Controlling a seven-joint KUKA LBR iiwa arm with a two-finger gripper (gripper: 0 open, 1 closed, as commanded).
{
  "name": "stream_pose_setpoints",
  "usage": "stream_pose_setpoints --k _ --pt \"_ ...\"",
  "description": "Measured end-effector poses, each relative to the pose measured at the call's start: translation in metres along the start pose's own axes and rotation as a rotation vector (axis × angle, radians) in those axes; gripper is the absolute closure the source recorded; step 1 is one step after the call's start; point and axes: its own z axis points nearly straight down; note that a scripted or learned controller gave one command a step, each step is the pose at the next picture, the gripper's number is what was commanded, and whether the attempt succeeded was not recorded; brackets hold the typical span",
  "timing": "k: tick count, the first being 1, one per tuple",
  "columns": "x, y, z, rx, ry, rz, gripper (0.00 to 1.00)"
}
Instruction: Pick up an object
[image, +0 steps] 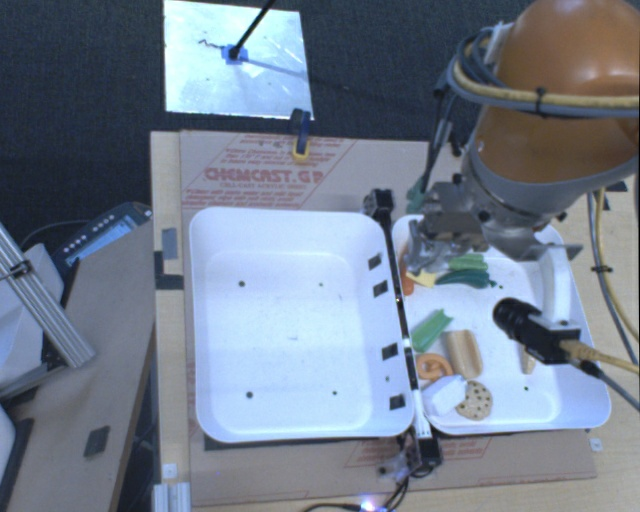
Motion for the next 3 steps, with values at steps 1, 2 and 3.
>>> stream_pose_setpoints --k 1,2,3 --pt "-0.158 0.0 0.023 -0.007 -0.006 0.029 1.0" --pt "-0.19 0.065 0.126 -0.004 -0.004 0.017 1.0" --pt "-0.245 0.01 0.323 0.007 -0.001 0.021 1.0"
